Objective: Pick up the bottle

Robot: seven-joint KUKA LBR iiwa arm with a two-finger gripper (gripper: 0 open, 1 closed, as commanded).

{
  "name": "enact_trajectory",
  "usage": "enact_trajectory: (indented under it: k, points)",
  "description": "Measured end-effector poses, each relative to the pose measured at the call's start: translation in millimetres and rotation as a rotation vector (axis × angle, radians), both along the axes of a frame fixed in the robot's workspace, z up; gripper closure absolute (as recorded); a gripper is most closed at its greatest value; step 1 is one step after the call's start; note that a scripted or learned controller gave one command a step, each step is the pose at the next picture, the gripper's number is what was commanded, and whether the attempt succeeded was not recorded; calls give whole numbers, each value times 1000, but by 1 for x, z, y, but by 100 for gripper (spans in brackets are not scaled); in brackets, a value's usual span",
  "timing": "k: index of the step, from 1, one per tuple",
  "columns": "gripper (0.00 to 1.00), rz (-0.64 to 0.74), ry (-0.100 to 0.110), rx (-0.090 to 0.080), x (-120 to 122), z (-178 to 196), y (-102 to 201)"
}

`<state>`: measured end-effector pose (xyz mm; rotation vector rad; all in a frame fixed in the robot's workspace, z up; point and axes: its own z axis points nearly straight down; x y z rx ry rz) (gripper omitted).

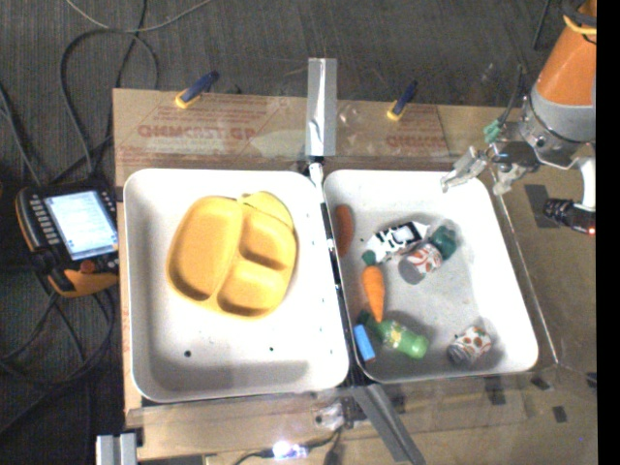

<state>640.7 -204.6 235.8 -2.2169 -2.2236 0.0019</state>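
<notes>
A green bottle [403, 339] with a blue cap lies on its side near the front left of the right bin [504, 289]. A black-and-white bottle-like container [397, 238] with a green end lies nearer the bin's middle. My gripper [480, 175] hangs over the bin's far right corner, well apart from both. Its fingers are open and nothing is between them.
The right bin also holds an orange carrot [374, 291], a brown sausage [342, 229], a red-and-white can [422, 260] beside a dark green piece [446, 237], and a small patterned can [470, 345]. A yellow divided plate [235, 254] lies in the left bin [155, 356].
</notes>
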Motion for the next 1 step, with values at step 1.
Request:
enact_trajectory:
  k: [1]
  points:
    - [0, -50, 2, 0, -86, -74, 49]
